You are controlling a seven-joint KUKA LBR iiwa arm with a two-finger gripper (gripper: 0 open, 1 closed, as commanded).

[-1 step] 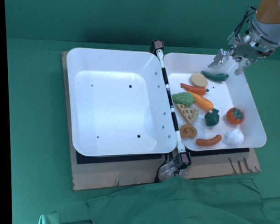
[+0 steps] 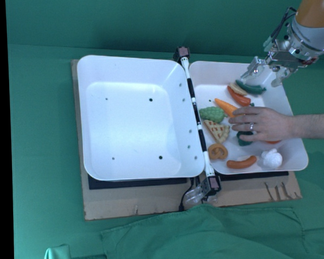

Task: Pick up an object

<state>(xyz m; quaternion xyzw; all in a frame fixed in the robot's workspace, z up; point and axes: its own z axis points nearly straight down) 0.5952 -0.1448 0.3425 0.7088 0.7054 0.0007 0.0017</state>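
Camera view: two white bins sit side by side on a cardboard sheet (image 2: pixel 154 206) laid over green cloth (image 2: pixel 41 157). The left bin (image 2: pixel 129 117) holds nothing visible. The right bin (image 2: pixel 288 103) holds toy food. A person's hand (image 2: pixel 262 123) with a ring lies flat in the right bin, forearm entering from 3 o'clock, fingers pointing toward 9 o'clock. It covers a dark green piece (image 2: pixel 244 139) and a red piece (image 2: pixel 273 142), each showing only at its edge.

Around the hand: broccoli (image 2: pixel 212 114) at its 9 o'clock, a carrot (image 2: pixel 225 106) just above the fingertips, a waffle wedge (image 2: pixel 217 132) at 8 o'clock, a pretzel (image 2: pixel 217 151) below that, a sausage (image 2: pixel 241 162) at 7 o'clock, and a white lumpy piece (image 2: pixel 271 158) at 6 o'clock. A red chili (image 2: pixel 239 96) and a green pod (image 2: pixel 249 87) lie at the hand's 12 o'clock, close together.

A black-and-white jointed bar (image 2: pixel 196 120) runs between the bins.

The arm comes in from 2 o'clock, orange band at the frame's top corner. The gripper (image 2: pixel 258 72) is tilted down toward 8 o'clock, hanging over the far edge of the right bin, just above the green pod. Whether its fingers are apart or together cannot be told; nothing is seen between them.
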